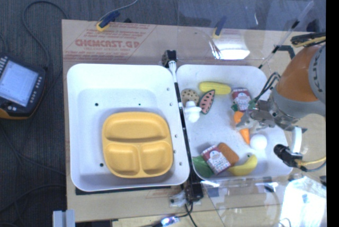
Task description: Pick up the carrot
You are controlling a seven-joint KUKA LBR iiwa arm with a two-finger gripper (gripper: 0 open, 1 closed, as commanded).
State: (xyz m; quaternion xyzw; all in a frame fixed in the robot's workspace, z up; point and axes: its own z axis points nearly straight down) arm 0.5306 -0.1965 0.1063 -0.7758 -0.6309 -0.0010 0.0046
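I see the small orange carrot point(243, 128) lying in the right white bin point(222, 73), toward its 3 o'clock wall, a white egg point(258, 142) at the carrot's 4 o'clock. The gripper point(253, 116) sits right over the carrot; whether it grips, I cannot tell. I judge grasping is underway; next comes a straight lift. The left white bin point(90, 77) holds a yellow divided plastic plate point(137, 142).

Egg point(258, 142) tight beside carrot point(244, 136)
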